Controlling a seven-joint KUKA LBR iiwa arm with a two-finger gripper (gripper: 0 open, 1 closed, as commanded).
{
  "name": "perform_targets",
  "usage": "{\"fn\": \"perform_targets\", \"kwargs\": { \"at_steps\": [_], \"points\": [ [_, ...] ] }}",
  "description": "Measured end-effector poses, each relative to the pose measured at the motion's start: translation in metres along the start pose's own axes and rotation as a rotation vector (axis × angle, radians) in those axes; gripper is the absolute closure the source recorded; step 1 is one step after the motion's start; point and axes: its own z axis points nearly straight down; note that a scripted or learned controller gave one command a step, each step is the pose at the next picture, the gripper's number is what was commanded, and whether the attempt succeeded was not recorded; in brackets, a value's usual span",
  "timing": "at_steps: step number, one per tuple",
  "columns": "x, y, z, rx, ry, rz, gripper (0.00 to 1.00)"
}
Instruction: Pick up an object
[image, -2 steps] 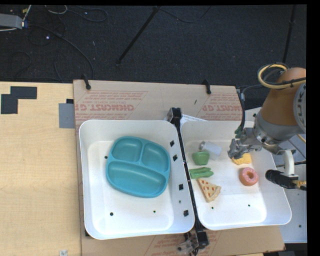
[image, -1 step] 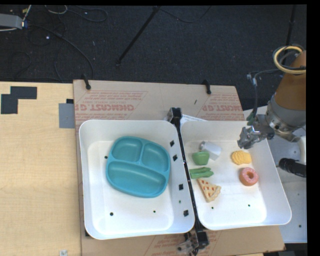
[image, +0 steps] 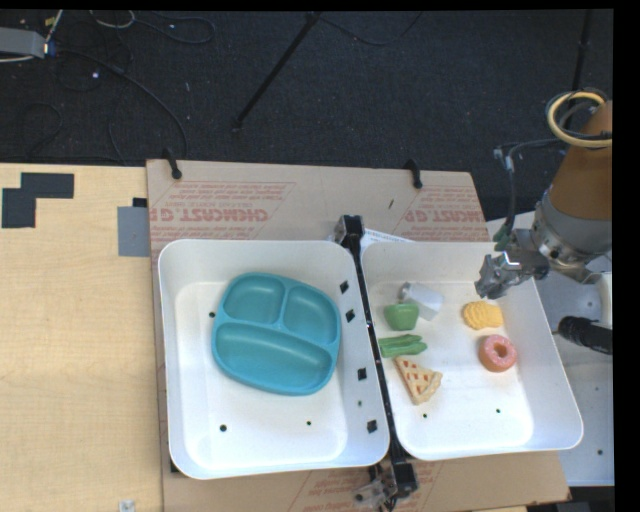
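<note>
glossy white bin (image: 530, 425): ridged yellow piece (image: 483, 316), pink ring doughnut (image: 497, 353), teal tray (image: 276, 333).

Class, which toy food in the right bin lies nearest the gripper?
The yellow toy food, directly below the gripper; the pink doughnut lies farther down.

Teal plate (image: 275, 333); pink donut (image: 497, 353); yellow toy (image: 483, 316); green pepper (image: 402, 316); white bins (image: 190, 400).

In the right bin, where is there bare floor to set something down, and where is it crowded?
Bare floor in the right bin: the near strip below the pizza slice and donut, and the far-right corner past the gripper. Crowded: the middle, around the green cup, bean pod and yellow piece.
</note>
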Motion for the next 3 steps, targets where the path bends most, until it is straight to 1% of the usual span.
{"fn": "perform_targets", "kwargs": {
  "at_steps": [1,2,3],
  "points": [
    [0.048,-0.019,-0.007,0.002,0.002,-0.002,1.00],
    [0.100,-0.027,0.005,0.004,0.002,-0.002,1.00],
    [0.154,-0.041,0.015,0.005,0.002,-0.002,1.00]
  ]
}}
